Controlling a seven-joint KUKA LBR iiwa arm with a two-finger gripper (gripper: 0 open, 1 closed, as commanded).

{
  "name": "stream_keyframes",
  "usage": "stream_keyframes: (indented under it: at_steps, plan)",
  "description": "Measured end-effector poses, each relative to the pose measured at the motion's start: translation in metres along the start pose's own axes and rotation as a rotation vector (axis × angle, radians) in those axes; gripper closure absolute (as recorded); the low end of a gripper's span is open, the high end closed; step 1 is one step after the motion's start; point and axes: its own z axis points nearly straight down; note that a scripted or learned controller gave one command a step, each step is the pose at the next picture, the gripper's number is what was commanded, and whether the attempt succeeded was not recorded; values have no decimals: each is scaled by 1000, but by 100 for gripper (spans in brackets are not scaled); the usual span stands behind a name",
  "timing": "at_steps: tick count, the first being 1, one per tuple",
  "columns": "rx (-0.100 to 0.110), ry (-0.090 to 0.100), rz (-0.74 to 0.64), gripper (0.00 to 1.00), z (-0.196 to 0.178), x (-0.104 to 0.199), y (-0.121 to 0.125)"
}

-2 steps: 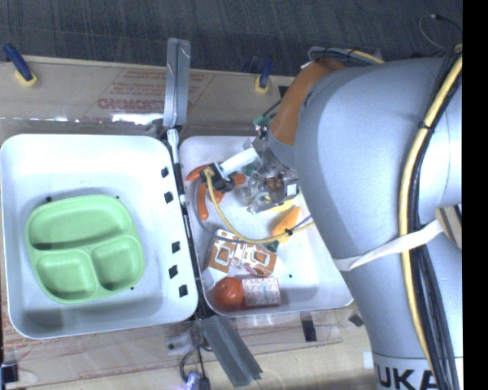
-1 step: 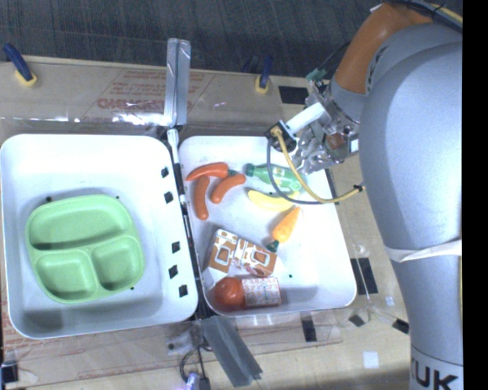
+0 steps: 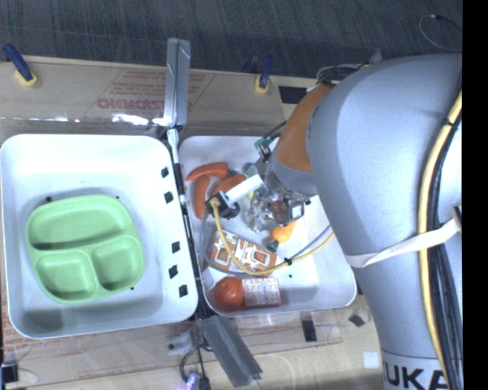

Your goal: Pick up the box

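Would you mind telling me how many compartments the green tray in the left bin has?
3. The green tray has one long compartment across its far side and two smaller ones nearer the camera: one at left, one at right. All are fully visible.

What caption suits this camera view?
Grey arm lowers its pincer over a cluttered right bin; green divided tray sits left.

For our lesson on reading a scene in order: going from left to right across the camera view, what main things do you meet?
Light green three-compartment plastic tray in the left white bin → grey divider between the bins → orange-and-white patterned cardboard box in the right white bin → large grey robot arm.
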Motion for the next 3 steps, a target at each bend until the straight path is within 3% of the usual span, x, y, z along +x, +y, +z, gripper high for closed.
stream_keyframes:
  at_steps: [1,2,3]
  plan:
    - [2,-3,-5,100,-9,0,-1]
    - [0,-1,-60,100,1,-19,-27]
    - [-14,27,74,100,-7,-52,-40]
